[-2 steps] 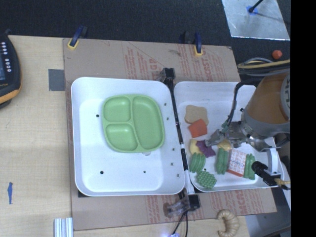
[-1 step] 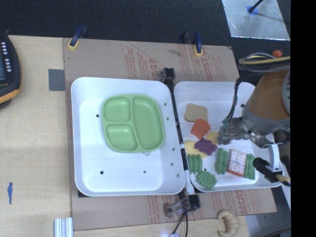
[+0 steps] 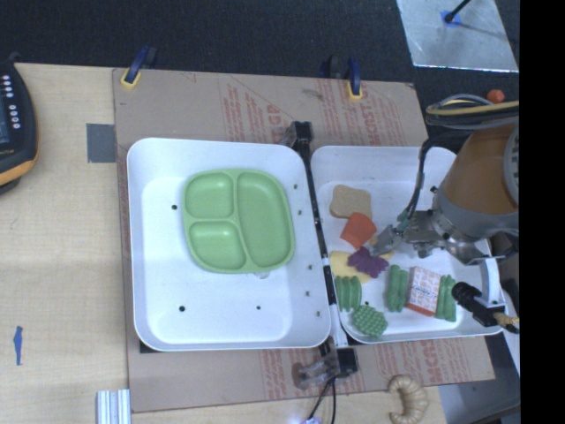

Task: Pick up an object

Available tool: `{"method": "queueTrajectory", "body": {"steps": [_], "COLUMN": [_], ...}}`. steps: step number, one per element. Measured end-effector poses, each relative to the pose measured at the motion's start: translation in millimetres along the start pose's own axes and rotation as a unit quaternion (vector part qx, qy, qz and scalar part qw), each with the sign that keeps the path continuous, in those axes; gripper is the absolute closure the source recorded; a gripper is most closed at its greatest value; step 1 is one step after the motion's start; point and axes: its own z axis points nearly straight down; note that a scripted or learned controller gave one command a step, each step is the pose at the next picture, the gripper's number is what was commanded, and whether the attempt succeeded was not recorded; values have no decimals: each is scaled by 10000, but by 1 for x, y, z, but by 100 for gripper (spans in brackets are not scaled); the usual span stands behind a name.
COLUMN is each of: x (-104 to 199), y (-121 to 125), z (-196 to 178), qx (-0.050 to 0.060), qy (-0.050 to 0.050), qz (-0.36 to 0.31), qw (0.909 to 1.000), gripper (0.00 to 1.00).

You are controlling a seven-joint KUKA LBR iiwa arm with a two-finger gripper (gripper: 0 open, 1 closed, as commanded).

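Left bin point(image 3: 159, 316): white plastic, smooth, faint sheen. Right bin point(image 3: 397, 162): same white smooth plastic. Divided plate point(image 3: 238, 219): pale green plastic, smooth, matt to satin. Bench top point(image 3: 53, 254): light wood-grain surface, matt. Sheet under the bins point(image 3: 256, 104): brown cardboard, printed, matt, held by blue and yellow plastic clamps point(image 3: 137, 64). Toy bread slice point(image 3: 350, 201): tan, matt, slightly rough. Orange piece point(image 3: 357, 230): matt plastic look. Purple piece point(image 3: 366, 261): glossy plastic. Green ridged pieces point(image 3: 349, 291): plastic, ribbed. Red-and-white packet point(image 3: 424, 291): printed paper or card. Arm point(image 3: 481, 179): orange band smooth and glossy, grey shell satin
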Motion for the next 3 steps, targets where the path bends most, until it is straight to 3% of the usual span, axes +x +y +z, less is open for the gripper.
{"method": "queueTrajectory", "body": {"steps": [1,2,3], "x": [10,9,10], "y": [-51,-50,-51], "z": [13,3,4], "qx": [-94,-67,-65], "qy": [-31,-19,-18], "qz": [6,-3,-3], "qw": [10000,10000,10000], "gripper": [0,100,0]}}
